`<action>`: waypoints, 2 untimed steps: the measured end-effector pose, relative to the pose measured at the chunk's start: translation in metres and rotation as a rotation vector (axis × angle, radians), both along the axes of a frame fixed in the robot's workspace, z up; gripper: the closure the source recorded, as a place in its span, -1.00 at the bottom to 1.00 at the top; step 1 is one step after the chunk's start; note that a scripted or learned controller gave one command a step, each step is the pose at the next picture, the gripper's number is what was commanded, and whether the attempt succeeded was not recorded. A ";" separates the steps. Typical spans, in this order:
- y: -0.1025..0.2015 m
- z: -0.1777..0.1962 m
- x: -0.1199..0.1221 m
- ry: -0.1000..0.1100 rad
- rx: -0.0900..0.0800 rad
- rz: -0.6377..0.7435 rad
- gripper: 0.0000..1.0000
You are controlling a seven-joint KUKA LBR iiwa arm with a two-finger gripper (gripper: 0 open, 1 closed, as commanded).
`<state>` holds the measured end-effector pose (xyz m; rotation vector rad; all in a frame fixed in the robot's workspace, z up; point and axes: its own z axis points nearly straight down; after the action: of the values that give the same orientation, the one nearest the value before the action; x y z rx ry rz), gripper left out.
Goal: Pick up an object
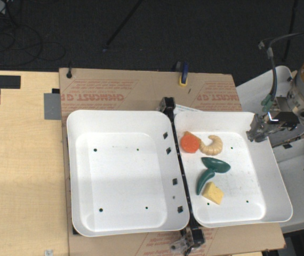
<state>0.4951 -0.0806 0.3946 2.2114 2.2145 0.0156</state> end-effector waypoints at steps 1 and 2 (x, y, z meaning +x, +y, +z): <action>0.033 -0.134 0.006 0.031 0.004 0.000 1.00; -0.011 -0.097 -0.020 0.016 0.000 -0.006 1.00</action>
<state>0.4749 -0.0914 0.2973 2.2256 2.2163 -0.0021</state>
